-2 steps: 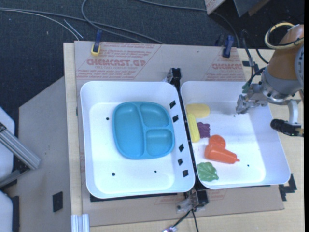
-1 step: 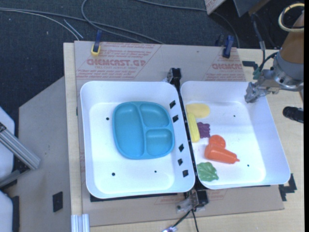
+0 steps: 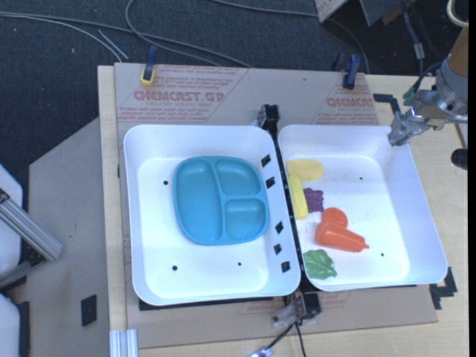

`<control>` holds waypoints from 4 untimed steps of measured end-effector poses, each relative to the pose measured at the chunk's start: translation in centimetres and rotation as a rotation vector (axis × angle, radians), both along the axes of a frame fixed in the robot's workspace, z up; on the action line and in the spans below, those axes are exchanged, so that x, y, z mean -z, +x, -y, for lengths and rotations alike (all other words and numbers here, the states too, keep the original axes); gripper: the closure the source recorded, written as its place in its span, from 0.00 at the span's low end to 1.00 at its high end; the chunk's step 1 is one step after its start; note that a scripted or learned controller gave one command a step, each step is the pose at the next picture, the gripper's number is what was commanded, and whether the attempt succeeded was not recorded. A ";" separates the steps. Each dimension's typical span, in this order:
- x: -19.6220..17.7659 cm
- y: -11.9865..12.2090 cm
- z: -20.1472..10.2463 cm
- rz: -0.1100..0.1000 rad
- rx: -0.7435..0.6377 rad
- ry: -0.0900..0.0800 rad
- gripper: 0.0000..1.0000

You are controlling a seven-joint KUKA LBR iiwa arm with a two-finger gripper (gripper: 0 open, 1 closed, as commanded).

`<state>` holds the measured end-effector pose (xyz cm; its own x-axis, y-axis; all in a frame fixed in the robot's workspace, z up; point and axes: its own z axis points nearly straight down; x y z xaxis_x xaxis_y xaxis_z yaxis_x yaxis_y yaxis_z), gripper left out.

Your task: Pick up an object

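The right bin holds several toy foods along its left side: a yellow piece, a yellow corn-like stick, a purple grape bunch, an orange-red carrot-like piece and a green leafy piece. My gripper hangs above the right bin's far right corner, well away from the foods, with nothing seen in it.
A blue divided plate lies in the left bin. Black clips run along the wall between the bins. Clamps hold the cardboard base at the back. Cables trail across the dark floor behind.
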<state>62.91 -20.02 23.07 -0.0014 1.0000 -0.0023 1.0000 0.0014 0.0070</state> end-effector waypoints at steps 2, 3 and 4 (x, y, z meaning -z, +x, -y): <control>-0.7 -2.2 -11.1 -0.008 -0.005 0.006 1.00; 0.4 -4.4 -16.2 -0.011 -0.003 0.005 1.00; 1.3 -5.7 -22.0 -0.011 -0.005 0.005 1.00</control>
<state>57.20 2.02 21.82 -0.0063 1.0000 0.0032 1.0000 0.0063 -0.0040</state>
